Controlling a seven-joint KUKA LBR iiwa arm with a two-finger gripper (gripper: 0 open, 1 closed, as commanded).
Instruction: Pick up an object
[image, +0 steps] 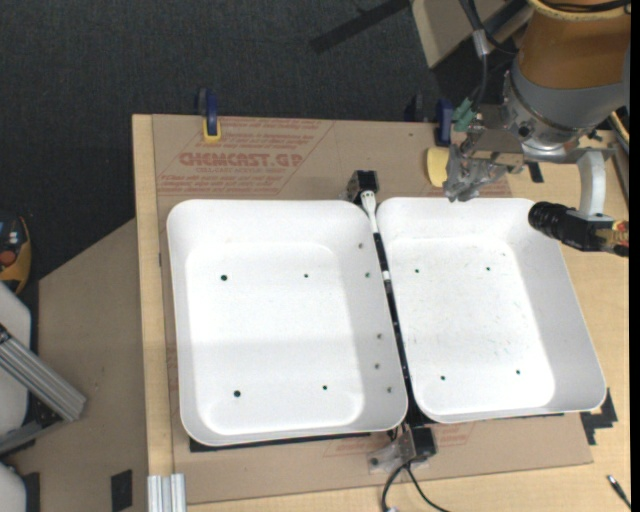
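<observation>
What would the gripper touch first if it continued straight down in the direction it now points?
Probably the far rim of the right bin. The gripper hangs above that edge, beside a yellow object on the cardboard. Depth is unclear, so it might land on the cardboard just behind the rim.

The worktop (250, 160) is a brown board printed with red lettering along its far left part, set over a paler wooden surface that shows at the near left and the right. Two shallow white bins lie on it side by side, touching along a dark seam: the left bin (190, 330) and the right bin (560, 320), each with small dark dots on its floor. A blue and yellow clamp (209, 112) grips the far left edge of the board, a black clip (362, 185) sits at the far end of the seam, and a small yellow piece (436, 165) lies on the board just beyond the right bin.
</observation>
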